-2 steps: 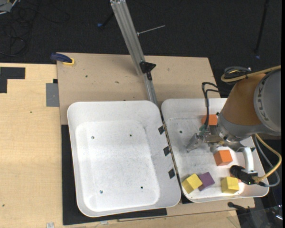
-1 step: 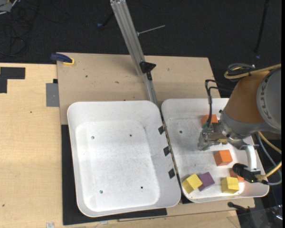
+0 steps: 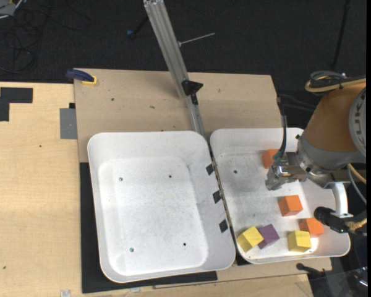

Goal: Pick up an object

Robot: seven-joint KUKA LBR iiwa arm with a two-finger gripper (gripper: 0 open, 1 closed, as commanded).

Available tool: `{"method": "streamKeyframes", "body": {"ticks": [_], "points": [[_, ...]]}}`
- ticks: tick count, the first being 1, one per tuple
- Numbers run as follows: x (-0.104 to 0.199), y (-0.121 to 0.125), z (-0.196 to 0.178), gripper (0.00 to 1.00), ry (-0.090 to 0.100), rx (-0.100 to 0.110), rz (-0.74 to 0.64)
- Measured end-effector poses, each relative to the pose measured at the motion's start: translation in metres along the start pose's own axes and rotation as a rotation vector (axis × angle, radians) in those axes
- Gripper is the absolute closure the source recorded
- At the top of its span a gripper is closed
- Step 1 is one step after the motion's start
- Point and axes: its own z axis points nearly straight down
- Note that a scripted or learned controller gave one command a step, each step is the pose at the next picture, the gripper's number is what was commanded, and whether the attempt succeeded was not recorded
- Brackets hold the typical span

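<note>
Two shallow white bins sit side by side on a wooden bench (image 3: 142, 101): the left bin (image 3: 111, 153) and the right bin (image 3: 247, 144), which holds all the blocks. The arm (image 3: 334, 129) reaches in from the right over the right bin, and its gripper (image 3: 277, 179) hangs low above the bin floor near the middle of that bin. At this slant the metal fingers are too small and blurred to read, so I cannot tell whether the jaws are open or closed, and no block shows between them. An orange block (image 3: 269, 158) lies just behind the gripper, toward the far side of the bin, partly covered by it. A second orange block (image 3: 290, 205) lies just in front of the gripper, apart from it. A third orange block (image 3: 313, 226) sits near the bin's right rim, beside a dark part of the arm's fittings. Along the near edge, a yellow block (image 3: 250, 237) and a purple block (image 3: 268, 234) touch each other, and another yellow block (image 3: 299, 241) lies to their right, close below the third orange one. A slanted metal rail (image 3: 170, 48) rises from the bench behind the bins, and a small blue and yellow clamp (image 3: 81, 76) rests at the bench's far left corner
</note>
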Motion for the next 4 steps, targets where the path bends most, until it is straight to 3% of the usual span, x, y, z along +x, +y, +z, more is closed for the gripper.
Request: {"method": "streamKeyframes", "body": {"ticks": [2,4], "points": [[0.004,0.008,-0.111,1.00,-0.001,-0.003,-0.008],[0.117,0.006,-0.083,1.00,0.002,0.008,-0.012]]}}
